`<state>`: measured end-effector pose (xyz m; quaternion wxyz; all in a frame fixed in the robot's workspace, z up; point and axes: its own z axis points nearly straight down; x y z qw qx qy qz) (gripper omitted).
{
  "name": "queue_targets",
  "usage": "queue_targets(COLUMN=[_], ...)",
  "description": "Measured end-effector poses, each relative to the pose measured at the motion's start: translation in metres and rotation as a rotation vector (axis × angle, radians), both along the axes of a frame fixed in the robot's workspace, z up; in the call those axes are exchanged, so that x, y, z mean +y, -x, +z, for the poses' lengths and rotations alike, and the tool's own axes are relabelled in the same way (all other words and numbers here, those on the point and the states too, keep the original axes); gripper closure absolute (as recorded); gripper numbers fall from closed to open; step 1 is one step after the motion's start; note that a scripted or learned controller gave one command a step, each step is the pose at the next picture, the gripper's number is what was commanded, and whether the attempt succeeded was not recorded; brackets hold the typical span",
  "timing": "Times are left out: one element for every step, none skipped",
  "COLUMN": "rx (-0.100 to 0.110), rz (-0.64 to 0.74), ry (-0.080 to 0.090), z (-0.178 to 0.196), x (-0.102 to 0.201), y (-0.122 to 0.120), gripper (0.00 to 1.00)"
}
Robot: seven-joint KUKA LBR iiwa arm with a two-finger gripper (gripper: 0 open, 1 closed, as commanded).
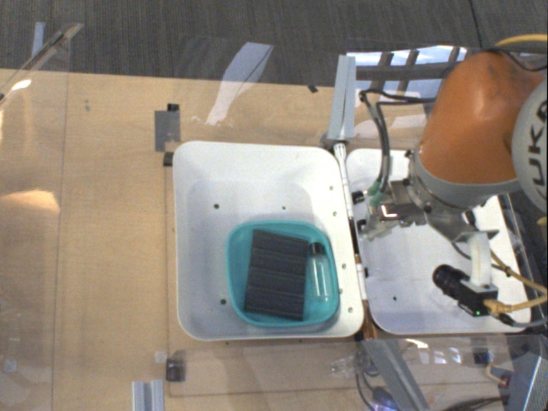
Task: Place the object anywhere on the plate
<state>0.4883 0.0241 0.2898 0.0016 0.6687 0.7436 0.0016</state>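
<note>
Bench [94,255]: we record a light wooden surface across the frame, with dark ribbed flooring along the top edge.

Arm [475,131]: we note the orange band and grey body filling the upper right, leaning in from the right edge over the right bin. Cables loop around its left side and a yellow hose trails at lower right.

Left bin [257,174]: white, shallow, centre of the frame; it holds the plate in its lower half.

Right bin [411,298]: white, right of centre, touching the left bin along a shared rim; the arm covers its upper part, so we cannot see what lies under there.

Plate [238,255]: teal, rounded-square, in the lower centre of the left bin.

Object [276,274]: a dark ribbed rectangular block, lying flat on the plate, slightly tilted, well apart from the arm.

Clear item [320,274]: a small transparent, bottle-like piece with a dark cap, on the plate just right of the block; we cannot identify it further.

Gripper [385,211]: at the arm's lower left, above the upper left of the right bin, near the shared rim. We cannot tell how the jaws stand, nor whether anything is held.

Black fitting [458,288]: a dark cylindrical part below the arm, over the right bin.
</note>
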Motion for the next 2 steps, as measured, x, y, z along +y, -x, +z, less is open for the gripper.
queue_targets(rx=[0.001, 0.001], rz=[0.178, 0.178], ry=[0.000, 0.000], z=[-0.1059, -0.1057], x=[0.0452, 0.0450], y=[0.0005, 0.0004], gripper=[1.00, 0.00])
